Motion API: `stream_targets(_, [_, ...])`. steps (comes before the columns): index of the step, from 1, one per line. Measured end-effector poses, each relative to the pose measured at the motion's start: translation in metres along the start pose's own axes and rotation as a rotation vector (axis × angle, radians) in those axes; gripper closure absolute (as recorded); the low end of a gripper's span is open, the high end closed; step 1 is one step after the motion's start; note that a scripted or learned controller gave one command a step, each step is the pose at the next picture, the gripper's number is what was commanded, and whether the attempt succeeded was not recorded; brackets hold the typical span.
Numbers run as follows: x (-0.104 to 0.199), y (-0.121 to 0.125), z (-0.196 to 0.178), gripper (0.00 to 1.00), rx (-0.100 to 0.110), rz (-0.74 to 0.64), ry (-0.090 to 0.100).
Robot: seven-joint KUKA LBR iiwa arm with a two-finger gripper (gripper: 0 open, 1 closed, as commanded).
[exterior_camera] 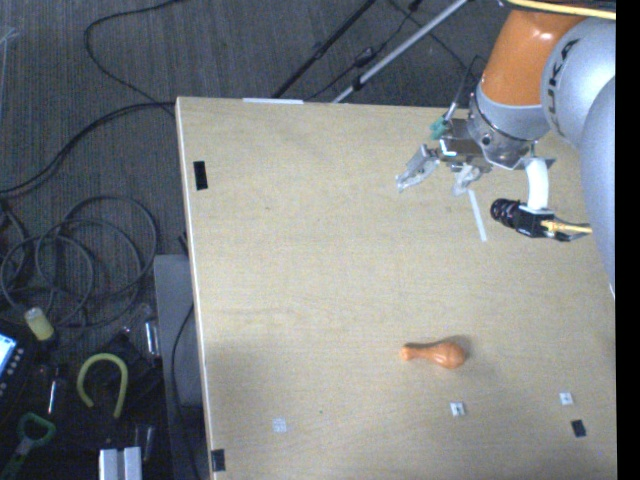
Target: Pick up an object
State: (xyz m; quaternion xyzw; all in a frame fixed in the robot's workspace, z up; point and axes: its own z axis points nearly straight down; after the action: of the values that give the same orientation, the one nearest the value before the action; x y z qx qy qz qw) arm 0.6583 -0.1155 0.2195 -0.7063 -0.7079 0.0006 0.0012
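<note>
An orange, gourd-shaped object (436, 353) lies on its side on the tan bench top (300, 268), toward the lower right. My gripper (442, 208) hangs over the upper right of the bench, well above the object in the picture and apart from it. Its two pale fingers are spread wide, one fingertip (403, 181) pointing left and the other (481, 230) pointing down. Nothing sits between them. The grey arm with its orange band (522, 63) comes in from the top right corner.
Small black and white markers (200, 175) (457, 408) dot the bench top. Its left edge (190, 268) drops to a carpeted floor strewn with cables (80, 248) and tools. A black cylinder with a yellow lead (520, 215) hangs by the wrist.
</note>
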Motion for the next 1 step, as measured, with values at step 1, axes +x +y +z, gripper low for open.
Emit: stream_targets(1, [-0.0527,0.0093,0.1146,0.0,0.0,-0.018,-0.004])
